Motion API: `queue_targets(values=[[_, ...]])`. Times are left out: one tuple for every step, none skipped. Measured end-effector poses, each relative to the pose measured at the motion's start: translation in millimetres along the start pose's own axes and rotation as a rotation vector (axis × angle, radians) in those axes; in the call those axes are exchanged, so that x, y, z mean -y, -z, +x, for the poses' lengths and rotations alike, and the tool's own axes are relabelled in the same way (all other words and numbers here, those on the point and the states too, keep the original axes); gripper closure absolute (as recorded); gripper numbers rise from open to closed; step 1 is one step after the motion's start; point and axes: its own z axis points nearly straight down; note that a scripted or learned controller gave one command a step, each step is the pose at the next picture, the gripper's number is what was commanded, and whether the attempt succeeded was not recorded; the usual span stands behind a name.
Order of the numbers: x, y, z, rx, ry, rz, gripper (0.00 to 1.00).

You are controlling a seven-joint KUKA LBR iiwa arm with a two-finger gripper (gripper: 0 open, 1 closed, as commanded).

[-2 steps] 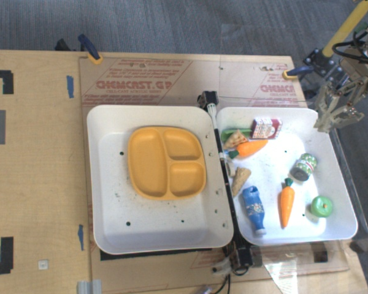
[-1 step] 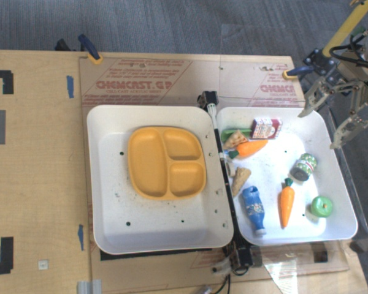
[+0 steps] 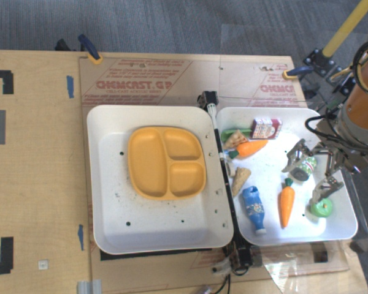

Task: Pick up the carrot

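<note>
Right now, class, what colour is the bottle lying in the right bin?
Blue, with a white cap; the bottle shows best in the camera view.

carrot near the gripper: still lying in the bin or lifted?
Lying in the right bin. The carrot rests flat on the floor, green top toward the back; the gripper sits beside it, apart, with nothing between its fingers.

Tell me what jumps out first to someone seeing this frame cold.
The yellow divided plate sits alone in the left bin and draws the eye. The right bin is crowded: two carrots, one lying near the middle front and another toward the back left, plus a blue bottle and a green item. The gripper reaches in from the right, above the bin, beside the front carrot.
</note>
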Motion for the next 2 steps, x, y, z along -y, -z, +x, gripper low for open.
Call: queue_targets(values=[[25, -142, 11, 0.000, 0.033, -0.002, 0.00], [17, -159, 14, 0.013, 0.262, 0.017, 0.00]])
